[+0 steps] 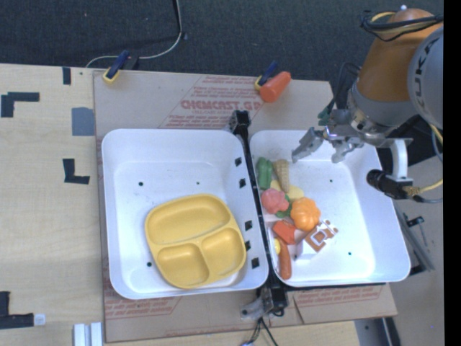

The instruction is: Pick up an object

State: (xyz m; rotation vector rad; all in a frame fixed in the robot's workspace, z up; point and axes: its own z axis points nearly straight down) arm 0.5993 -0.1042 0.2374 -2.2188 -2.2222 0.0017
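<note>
Currently my jaws [323, 148] hang spread and empty above the right bin's [360, 254] far edge; the toy food [288, 207] lies heaped along its left wall, apparently untouched, so descent and grasp remain.

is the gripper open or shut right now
Open. The two-finger gripper hangs above the far edge of the right white bin, its fingers spread apart with nothing between them; the pile of toy food lies below-left.
</note>
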